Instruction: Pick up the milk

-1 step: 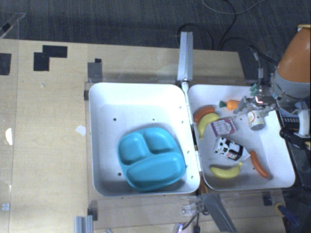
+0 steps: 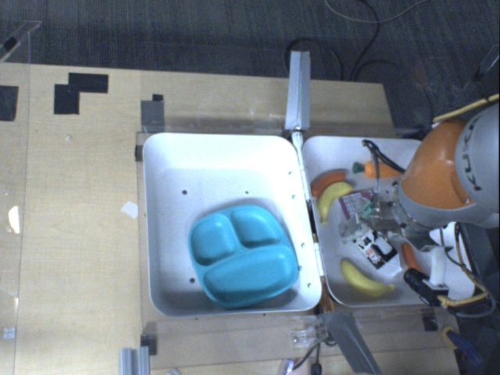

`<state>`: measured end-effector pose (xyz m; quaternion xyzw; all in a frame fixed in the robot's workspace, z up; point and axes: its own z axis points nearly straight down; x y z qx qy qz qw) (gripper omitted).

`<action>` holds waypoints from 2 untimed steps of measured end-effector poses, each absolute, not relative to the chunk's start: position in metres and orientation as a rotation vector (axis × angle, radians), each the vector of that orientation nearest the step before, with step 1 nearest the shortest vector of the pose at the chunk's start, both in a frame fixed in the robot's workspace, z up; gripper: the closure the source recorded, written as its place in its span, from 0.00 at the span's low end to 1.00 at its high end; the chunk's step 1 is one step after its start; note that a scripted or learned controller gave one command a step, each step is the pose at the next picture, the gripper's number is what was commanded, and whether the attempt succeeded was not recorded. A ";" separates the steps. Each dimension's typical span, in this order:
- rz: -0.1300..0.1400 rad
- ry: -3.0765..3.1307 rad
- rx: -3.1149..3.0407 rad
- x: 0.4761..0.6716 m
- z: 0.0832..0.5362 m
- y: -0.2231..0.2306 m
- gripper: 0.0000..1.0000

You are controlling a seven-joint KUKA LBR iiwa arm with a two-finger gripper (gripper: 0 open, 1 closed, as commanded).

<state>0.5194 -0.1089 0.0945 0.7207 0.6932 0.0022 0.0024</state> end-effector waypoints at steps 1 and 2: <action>0.014 2.173 2.256 0.522 0.106 -0.108 1.00; 0.005 2.074 2.354 0.488 0.226 -0.093 1.00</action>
